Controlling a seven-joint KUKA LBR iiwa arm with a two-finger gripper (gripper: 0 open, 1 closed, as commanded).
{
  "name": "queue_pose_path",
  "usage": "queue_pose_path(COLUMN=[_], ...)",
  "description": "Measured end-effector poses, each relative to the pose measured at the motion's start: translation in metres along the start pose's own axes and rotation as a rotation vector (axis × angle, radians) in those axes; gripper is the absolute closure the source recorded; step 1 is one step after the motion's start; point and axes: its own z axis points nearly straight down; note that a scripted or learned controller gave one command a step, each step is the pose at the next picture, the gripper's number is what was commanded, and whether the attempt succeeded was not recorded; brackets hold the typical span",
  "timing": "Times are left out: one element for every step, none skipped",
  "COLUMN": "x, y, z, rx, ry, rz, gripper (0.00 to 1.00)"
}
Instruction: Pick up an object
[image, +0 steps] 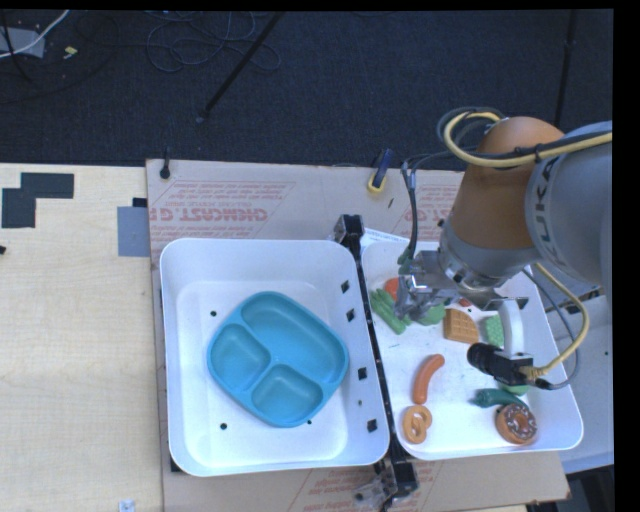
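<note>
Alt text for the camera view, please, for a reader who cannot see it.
A grey and orange arm reaches over the right bin, above toy food: a sausage, a pretzel and a donut. The left bin holds a blue divided plate.

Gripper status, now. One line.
Gripper: low in the right bin, over the green toy pieces; whether it is open, shut or holding anything cannot be told from this view.

Two white bins (180, 300), one blue divided plate (277, 358), one sausage (427, 378), one pretzel (416, 423), one donut (516, 423).
</note>
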Motion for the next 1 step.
queue_pose_path(x=[-0.0045], y=[-0.0011], z=[-0.0022], rx=[-0.001], ry=[0.0], rz=[0.003], gripper=[1.0])
